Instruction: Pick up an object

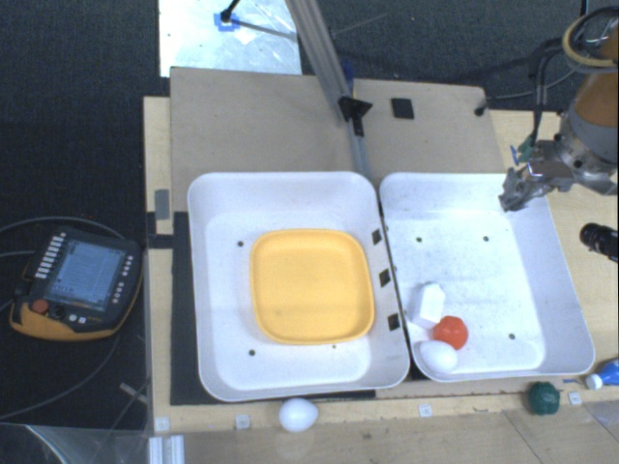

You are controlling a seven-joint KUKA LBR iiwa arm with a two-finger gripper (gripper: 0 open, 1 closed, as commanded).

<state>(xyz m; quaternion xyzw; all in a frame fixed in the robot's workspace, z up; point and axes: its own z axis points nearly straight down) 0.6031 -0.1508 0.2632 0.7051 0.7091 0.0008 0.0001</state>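
Observation:
In the right bin [503, 259], near its front left corner, lie a red ball [451, 333], a white block [427, 303] and a white egg-shaped object [438, 357], close together. My gripper [515, 193] hangs over the far right corner of that bin, well away from these objects. Nothing shows between its fingers. A yellow square plate [311, 284] rests in the middle of the left bin [218, 259].
A white egg-shaped object [298, 415] lies on the bench in front of the left bin. A dark green ball [543, 397] sits outside the right bin's front right corner. A teach pendant [75, 281] lies on the floor at left. A slanted pole [324, 51] stands behind the bins.

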